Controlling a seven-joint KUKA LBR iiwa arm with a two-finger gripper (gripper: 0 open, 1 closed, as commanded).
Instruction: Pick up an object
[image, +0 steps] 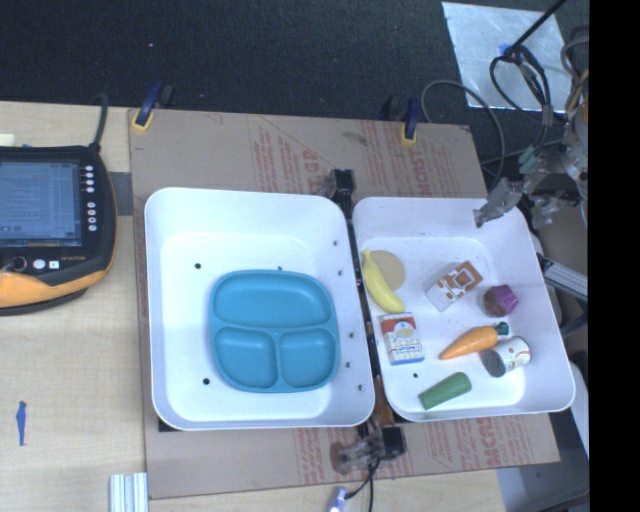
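White bins (250, 210), 2, blue tray (272, 329), 1

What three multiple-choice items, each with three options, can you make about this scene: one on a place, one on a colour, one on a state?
1. Where does the banana lie?
A. in the right bin
B. on the blue tray
C. on the bare bench

2. What colour is the divided tray in the left bin?
A. red
B. blue
C. green

3. Where is the pincer now?
A. over the right bin's far right corner
B. pressing on the tray
C. gripping the carrot

Key: 1 A, the banana lies by that bin's left wall; 2 B, the tray is light blue; 3 A, the pincer hangs at that corner, apart from the objects.
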